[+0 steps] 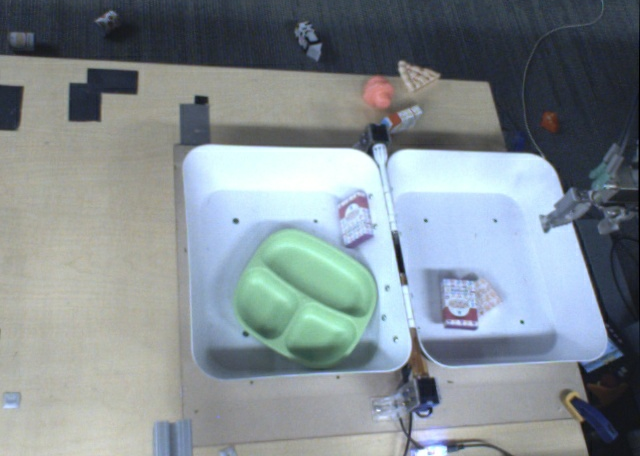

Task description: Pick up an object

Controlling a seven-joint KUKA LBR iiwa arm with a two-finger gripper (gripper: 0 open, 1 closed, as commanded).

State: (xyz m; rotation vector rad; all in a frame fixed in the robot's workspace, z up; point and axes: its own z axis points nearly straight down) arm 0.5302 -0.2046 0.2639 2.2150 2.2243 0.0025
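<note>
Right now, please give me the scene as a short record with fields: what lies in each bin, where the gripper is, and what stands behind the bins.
left bin: green divided plate, tilted against the front wall; small red and white box near the right wall
right bin: red and white card box, front centre, lying on a pale flat item
gripper: over the right bin's right rim, apart from every object; finger state unclear
bench behind bins: orange ball, pizza-slice toy
task state: nothing picked up yet
</note>
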